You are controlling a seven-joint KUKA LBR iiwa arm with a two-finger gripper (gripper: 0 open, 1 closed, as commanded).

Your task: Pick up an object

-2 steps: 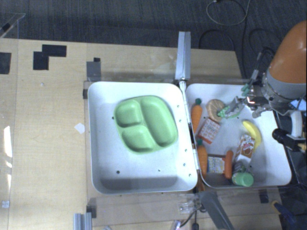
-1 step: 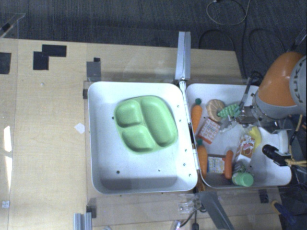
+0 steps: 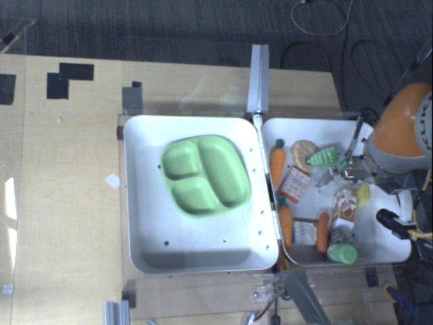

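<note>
Objects crowd the right bin [image 3: 399, 246]: two carrots [image 3: 277, 168], a green cup [image 3: 343, 253], small packets; the left bin [image 3: 135, 202] holds a green divided tray [image 3: 205, 175]. Over the right bin sits the gripper [image 3: 336, 175]; whether it is parted or closed, I cannot tell.

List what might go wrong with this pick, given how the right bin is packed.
1. The tool sits low among crowded items: the green ridged toy, the printed red-and-white packet and the yellow-ended wrapper lie close together, so it may pinch two things or nudge one aside.
2. The flat packet may be hard to get fingers under.
3. The two orange carrots lie against the white bin's dividing wall, which would likely block a grasp there.
</note>
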